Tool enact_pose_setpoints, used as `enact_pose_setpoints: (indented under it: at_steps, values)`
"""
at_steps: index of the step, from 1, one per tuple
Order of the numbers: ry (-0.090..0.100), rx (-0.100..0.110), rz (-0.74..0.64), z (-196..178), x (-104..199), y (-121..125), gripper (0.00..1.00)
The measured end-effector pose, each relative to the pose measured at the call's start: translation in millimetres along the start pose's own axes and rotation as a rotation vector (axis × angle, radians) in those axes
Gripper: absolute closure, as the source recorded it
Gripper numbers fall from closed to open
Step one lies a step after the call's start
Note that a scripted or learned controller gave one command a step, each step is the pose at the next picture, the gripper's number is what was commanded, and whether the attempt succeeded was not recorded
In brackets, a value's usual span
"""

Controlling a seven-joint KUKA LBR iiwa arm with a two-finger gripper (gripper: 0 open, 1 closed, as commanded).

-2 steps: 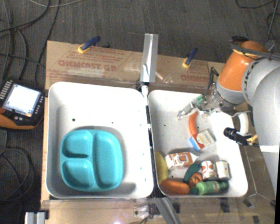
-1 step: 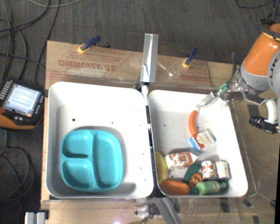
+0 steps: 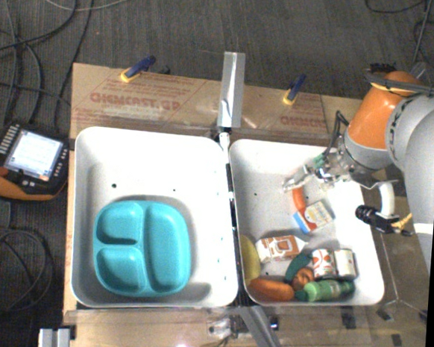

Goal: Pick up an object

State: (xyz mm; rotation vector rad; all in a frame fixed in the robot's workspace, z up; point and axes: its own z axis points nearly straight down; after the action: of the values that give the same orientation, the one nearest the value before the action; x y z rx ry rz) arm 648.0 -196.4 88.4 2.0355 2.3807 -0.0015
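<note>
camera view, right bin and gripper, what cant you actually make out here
- Gripper: too small and blurred to tell how its fingers are set, or whether they touch the orange and white packet under them.
- Pile at the right bin's near edge: items overlap, and the dark green item is mostly covered.
- Carton print: too small to read.

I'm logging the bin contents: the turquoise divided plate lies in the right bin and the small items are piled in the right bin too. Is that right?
Not quite. The camera view shows the turquoise divided plate in the left bin; the small items are indeed piled in the right bin.
</note>
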Motion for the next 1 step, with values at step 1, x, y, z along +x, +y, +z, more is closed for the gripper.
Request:
enact_pose_setpoints:
  at_steps: [1]
  values:
    - [-0.003,-0.003,0.000,-10.3,-0.5,1.0,1.00]
